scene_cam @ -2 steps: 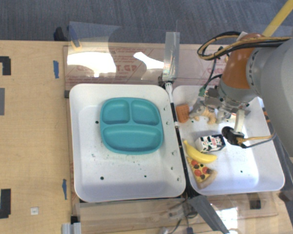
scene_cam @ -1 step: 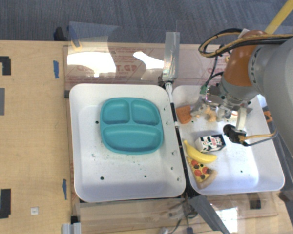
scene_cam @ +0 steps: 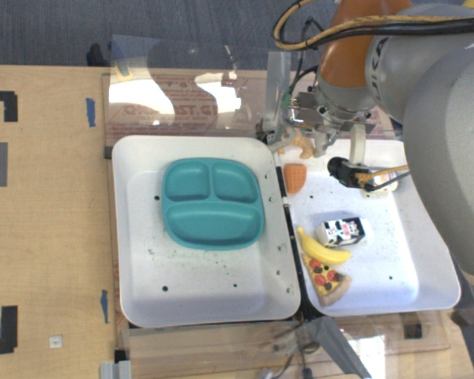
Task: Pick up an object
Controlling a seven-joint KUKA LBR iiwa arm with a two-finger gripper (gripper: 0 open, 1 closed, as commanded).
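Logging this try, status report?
Gripper low at right bin's far left corner, fingers unclear. Orange toy just beside it, not lifted. Banana, pizza slice lie nearer, untouched.

Left white bin (scene_cam: pixel 134 235): one teal divided plate (scene_cam: pixel 213 202), three compartments, lying flat near the middle. Bench (scene_cam: pixel 43 235): tan board, black corner marks, blue tape strips. Behind the bins: clear plastic sheet (scene_cam: pixel 174 93), glare-washed, its red lettering unreadable.
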